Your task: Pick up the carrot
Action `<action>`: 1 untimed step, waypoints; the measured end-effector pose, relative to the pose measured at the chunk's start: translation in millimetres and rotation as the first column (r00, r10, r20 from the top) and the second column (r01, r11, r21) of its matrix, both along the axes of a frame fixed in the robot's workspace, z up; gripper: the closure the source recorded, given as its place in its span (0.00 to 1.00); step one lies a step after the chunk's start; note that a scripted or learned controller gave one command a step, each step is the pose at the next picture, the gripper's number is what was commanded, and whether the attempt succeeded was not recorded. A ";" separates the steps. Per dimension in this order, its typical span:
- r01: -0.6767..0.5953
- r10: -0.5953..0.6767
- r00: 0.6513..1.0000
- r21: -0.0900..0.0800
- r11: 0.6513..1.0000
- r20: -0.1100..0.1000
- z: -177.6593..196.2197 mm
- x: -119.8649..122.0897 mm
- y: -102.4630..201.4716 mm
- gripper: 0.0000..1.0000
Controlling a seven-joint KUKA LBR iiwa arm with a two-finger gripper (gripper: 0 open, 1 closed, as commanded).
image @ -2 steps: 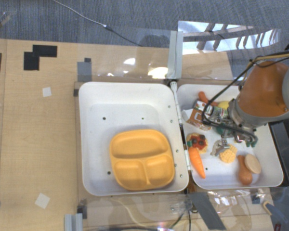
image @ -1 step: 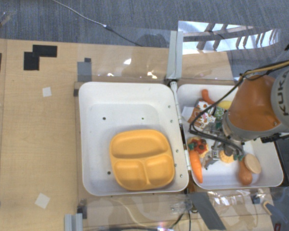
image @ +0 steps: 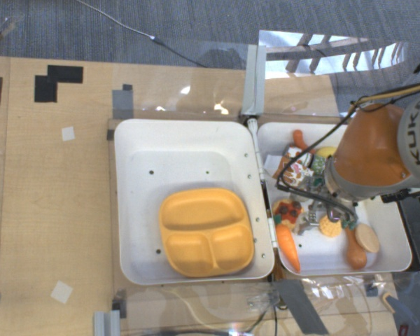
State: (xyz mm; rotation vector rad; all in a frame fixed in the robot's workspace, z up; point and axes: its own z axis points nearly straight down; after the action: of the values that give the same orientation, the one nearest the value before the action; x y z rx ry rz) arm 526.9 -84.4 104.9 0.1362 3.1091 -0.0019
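The carrot (image: 288,248) is orange and tapered. It lies along the left wall of the right bin (image: 399,257), near the front corner, with its thick end pointing toward the back. My gripper (image: 310,220) hangs low in the same bin, just right of and behind the carrot's thick end, amid a cluster of small toy foods. The grey arm with its orange band (image: 369,151) covers the middle of this bin. I see nothing of the carrot inside the gripper.
A yellow divided plate (image: 206,231) sits in the left bin (image: 140,152). The right bin also holds a brown bread roll (image: 359,246), a yellow round piece (image: 330,227), a red-orange sausage (image: 298,140) and small coloured pieces (image: 287,210). A metal divider (image: 252,89) stands behind the bins.
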 end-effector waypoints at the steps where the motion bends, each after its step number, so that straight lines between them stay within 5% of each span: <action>1: -0.742 0.743 0.670 -0.017 0.670 -0.005 87.6 -32.4 107.3 1.00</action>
State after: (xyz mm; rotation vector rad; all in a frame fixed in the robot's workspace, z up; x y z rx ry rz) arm 494.5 22.9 192.5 -1.1389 2.8952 -0.0104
